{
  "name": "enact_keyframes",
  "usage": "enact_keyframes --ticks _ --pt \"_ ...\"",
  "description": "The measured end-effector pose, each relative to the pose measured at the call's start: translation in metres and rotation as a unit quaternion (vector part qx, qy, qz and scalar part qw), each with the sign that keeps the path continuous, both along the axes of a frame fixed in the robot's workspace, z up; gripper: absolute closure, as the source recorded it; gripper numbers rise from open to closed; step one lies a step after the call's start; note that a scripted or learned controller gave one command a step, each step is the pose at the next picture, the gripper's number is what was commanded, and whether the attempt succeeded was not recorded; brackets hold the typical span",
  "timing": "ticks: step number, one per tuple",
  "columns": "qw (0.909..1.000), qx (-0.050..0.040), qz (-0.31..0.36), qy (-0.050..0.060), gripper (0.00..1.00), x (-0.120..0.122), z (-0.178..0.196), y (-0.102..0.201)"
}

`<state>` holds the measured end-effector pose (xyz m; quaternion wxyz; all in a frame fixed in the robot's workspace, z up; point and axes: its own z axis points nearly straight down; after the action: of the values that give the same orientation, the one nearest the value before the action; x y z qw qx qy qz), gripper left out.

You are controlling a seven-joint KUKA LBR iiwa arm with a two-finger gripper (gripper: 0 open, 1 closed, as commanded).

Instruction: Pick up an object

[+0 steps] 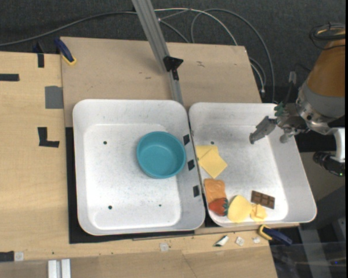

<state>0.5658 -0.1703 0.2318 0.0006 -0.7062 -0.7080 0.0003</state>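
Grey two-finger gripper (268, 128), jaws' state indiscernible, hovers at 2 o'clock over the shallow white right bin (290, 172), with a flat brown chocolate-bar piece (263, 200) at 5 o'clock.

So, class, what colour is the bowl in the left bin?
Teal blue bowl, clearest in the camera view.
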Motion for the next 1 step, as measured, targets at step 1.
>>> enact_keyframes --ticks 1 --pt "1.0000 0.0001 0.000 0.000 0.00 -0.0001 0.0001 -0.0001"
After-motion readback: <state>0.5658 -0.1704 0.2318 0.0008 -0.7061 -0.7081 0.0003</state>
